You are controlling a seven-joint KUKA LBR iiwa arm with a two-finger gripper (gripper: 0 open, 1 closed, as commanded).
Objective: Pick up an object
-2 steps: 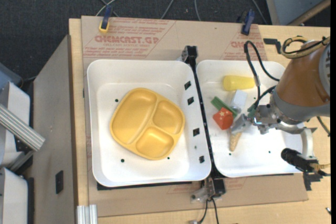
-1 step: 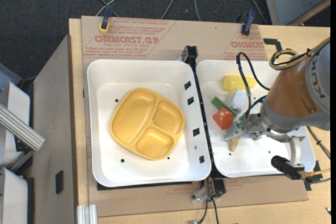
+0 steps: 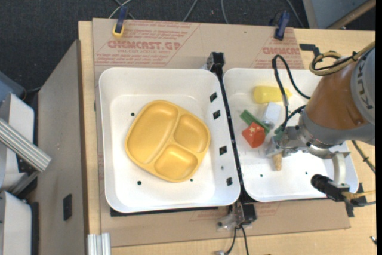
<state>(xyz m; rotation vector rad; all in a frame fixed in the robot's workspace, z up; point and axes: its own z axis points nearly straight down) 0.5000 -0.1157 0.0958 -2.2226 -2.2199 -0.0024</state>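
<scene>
Gripper (image 3: 279, 149) sits low in the right bin (image 3: 298, 191), tucked under the grey wrist and orange band, and from my seat I cannot tell whether it has closed on anything, because the wrist covers most of it. Just below it a small tan peg-like piece (image 3: 277, 162) pokes out, and I cannot say whether that belongs to the tool or is a loose item. Just to its left, close to touching, lies a red block with a pale mark (image 3: 254, 135); a green strip (image 3: 255, 120) lies across the top of that block, and a white piece (image 3: 273, 112) and a yellow block (image 3: 267, 94) sit a little above the gripper. These are the candidates for the pick, all crowded on one side of the tool. My worry is that crowding: I judge a close here could catch an edge of the red block or pinch two things at once, so the lift may drop or drag them. A descent slightly off could also shove the block toward the divider. Farther left, well apart, the left bin (image 3: 110, 128) holds a yellow divided plate (image 3: 168, 140), out of harm's way. The cable (image 3: 286, 77) looping above the wrist might snag on a lift.
</scene>
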